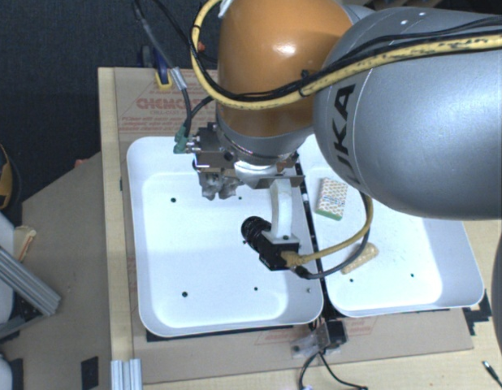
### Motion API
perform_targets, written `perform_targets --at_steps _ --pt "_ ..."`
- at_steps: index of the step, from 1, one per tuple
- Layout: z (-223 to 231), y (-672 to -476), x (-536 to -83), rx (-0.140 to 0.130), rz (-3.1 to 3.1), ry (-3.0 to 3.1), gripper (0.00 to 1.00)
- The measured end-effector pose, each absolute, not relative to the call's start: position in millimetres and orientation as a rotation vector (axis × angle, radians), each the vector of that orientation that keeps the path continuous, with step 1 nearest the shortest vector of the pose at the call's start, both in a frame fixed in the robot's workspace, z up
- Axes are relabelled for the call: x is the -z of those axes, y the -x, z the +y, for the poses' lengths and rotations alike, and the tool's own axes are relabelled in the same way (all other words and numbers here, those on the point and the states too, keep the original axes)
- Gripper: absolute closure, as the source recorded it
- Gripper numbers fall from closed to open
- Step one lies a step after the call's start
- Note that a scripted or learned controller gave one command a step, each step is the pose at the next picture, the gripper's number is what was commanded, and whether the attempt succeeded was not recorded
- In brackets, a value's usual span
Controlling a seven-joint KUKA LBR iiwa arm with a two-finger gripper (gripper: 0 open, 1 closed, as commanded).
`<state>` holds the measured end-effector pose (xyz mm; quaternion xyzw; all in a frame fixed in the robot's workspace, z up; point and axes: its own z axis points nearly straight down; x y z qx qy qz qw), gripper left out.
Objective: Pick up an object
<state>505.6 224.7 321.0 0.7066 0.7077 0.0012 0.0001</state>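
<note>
Approach looks like the step in hand in the camera view. The gripper [218,187] hangs under the orange band of the arm [413,96], low over the far part of the left bin [153,242]. The arm's bulk covers it from above, so I cannot tell whether it is released or clenched, and nothing can be seen held in it.

Two candidates for the pick lie beyond the dividing rims, in the right bin [434,275]. A small dotted block [333,199] sits to the gripper's right, at about its level in the picture. A tan stick-like piece [359,259] lies further to its right and nearer the camera. Both are well apart from the gripper, and the bin floor directly beneath it appears bare. A black fitting on a cable [265,246] hangs just nearer the camera than the gripper and seems to belong to the arm rather than to the load.

My judgement is that the next move calls for a shift rightward across the rims, a descent centred on one piece, then a closing.

The bins are smooth white plastic, which may let small pieces slide. They rest on a tan worktop [113,218] with red lettering. Dark carpeted floor [56,55] surrounds it, and an aluminium rail [23,287] lies off to the gripper's left.
</note>
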Motion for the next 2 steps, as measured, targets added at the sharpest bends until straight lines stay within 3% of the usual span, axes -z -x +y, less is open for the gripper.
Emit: perform_targets --at_steps 2 --pt "225.7 -506.9 -339.6 -0.006 2.223 -2.22 1.0"
